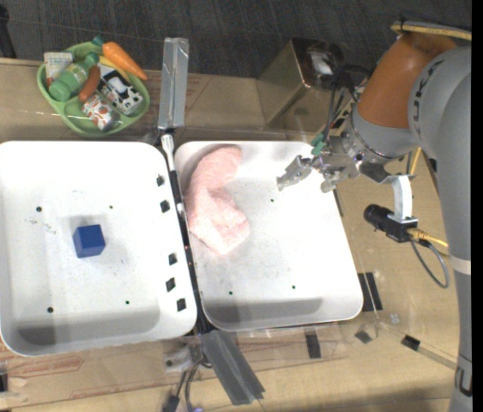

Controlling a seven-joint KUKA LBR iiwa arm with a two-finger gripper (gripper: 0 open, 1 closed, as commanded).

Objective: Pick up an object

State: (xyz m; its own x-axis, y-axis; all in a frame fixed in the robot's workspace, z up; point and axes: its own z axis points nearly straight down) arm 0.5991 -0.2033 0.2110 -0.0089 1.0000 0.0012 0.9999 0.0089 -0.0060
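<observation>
A crumpled pink cloth lies along the left side of the right bin, and a small blue cube sits in the left bin.

We see our arm reaching in from the right of the camera view, its broad grey link running down that side and bending leftward at the top. Just behind the claw sits the wrist, a tangle of grey metal with cables looped above it. Further back from the claw, the orange band wraps the rounded joint. Our claw points to the left and slightly downward, with nothing between its fingers. Whether those fingers are parted or closed, we cannot make out.
</observation>
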